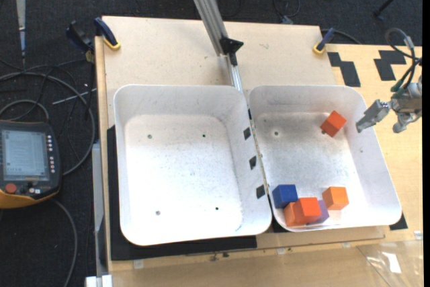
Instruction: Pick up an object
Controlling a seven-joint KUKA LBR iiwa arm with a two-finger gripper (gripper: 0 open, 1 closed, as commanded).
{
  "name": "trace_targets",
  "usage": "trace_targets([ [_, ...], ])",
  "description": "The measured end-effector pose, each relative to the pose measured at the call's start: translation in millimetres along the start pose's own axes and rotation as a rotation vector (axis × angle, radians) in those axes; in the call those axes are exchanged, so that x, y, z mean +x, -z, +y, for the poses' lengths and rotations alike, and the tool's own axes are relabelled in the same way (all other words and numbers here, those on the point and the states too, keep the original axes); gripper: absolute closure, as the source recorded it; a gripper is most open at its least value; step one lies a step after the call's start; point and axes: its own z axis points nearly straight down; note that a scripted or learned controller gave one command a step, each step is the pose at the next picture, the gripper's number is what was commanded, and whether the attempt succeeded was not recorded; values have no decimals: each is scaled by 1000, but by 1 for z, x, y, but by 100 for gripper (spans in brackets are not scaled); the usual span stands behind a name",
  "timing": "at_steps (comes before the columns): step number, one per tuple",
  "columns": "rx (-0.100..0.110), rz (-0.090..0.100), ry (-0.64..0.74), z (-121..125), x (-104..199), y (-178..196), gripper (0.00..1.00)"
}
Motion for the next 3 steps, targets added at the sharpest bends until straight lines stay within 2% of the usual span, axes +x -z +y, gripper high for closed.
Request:
trace_targets([
  [1,6,2,2,53,-7,-134,0],
  [2,5,3,1,34,20,-168,0],
  [3,-3,-1,-2,39,10,-138,0],
])
